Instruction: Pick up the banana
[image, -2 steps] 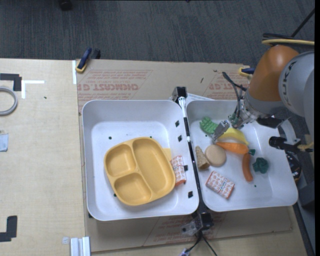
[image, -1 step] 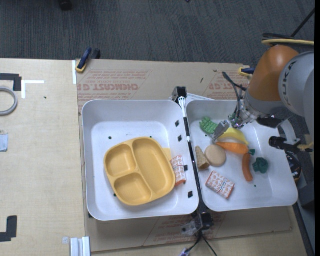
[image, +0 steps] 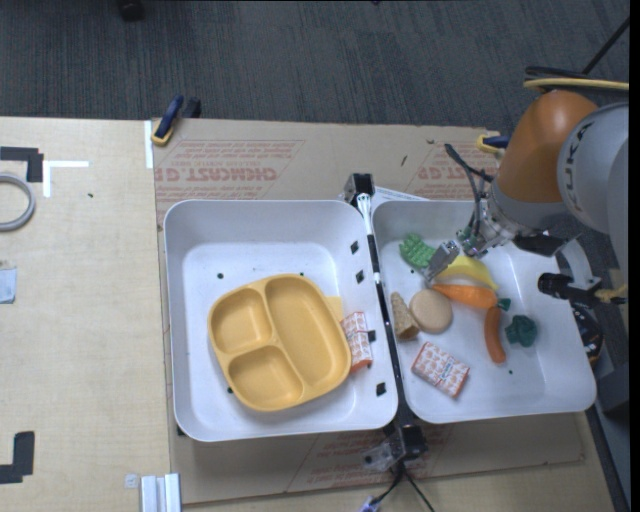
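Nearest the camera, a red-and-white packet (image: 440, 369) in the right bin (image: 560, 395), toward its front edge. Behind it, a round bun (image: 432, 311), then an orange carrot (image: 466, 294) touching a yellow banana (image: 470, 272) near the bin's middle. Reaching in from the right, the arm (image: 560, 160), wrist tipped down, gripper (image: 447, 256) at the banana's left end; jaws' state: cannot tell.

The banana (image: 470, 271) lies partly hidden under the gripper (image: 447, 255), perhaps touching it.
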